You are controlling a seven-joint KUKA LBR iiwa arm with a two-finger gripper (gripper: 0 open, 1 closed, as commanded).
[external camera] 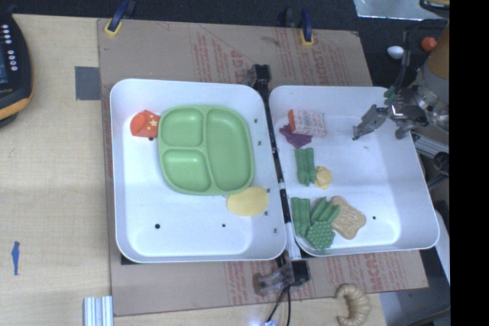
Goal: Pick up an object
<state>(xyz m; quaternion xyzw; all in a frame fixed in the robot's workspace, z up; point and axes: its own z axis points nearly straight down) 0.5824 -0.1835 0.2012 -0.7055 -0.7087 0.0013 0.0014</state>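
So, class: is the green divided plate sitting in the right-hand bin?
No. The green divided plate lies in the left bin, with a red piece beside it and a yellow piece below it.

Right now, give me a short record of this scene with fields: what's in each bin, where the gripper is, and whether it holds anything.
left bin: green divided plate, red item at the plate's upper left, yellow piece below the plate
right bin: small red-and-white packet, purple piece, green beans, small yellow item, green vegetables, tan cracker-like piece
gripper: over the right bin's upper right part, apart from the items
held: nothing seen between its fingers
outside the bins: tan curled item on the bench below the right bin
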